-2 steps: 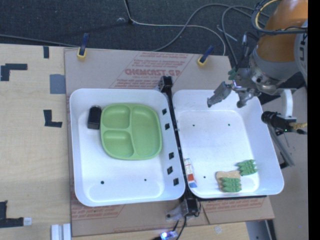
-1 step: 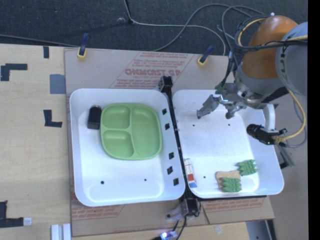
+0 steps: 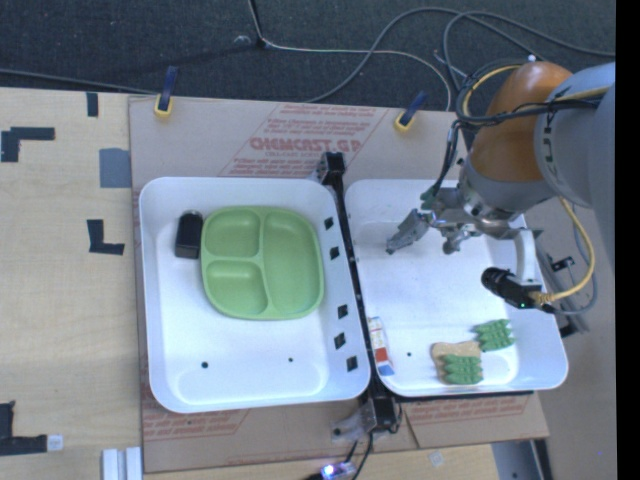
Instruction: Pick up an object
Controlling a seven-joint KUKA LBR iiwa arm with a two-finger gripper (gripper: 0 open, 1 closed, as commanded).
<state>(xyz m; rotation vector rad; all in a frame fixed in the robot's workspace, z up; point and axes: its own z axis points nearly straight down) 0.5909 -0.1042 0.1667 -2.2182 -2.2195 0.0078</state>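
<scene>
Nothing grabbed yet: the gripper (image 3: 405, 238) hangs open and empty over the right bin (image 3: 420, 298), while the tan-and-green toy (image 3: 462, 360), kinda leafy-looking with fuzzy green bits, lies near that bin's front right corner.

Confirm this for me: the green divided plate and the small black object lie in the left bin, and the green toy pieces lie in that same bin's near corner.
Not quite. The camera view shows the green divided plate and small black object in the left bin, but the green toy pieces lie in the right bin, at its near right corner, beside a tan piece.
</scene>
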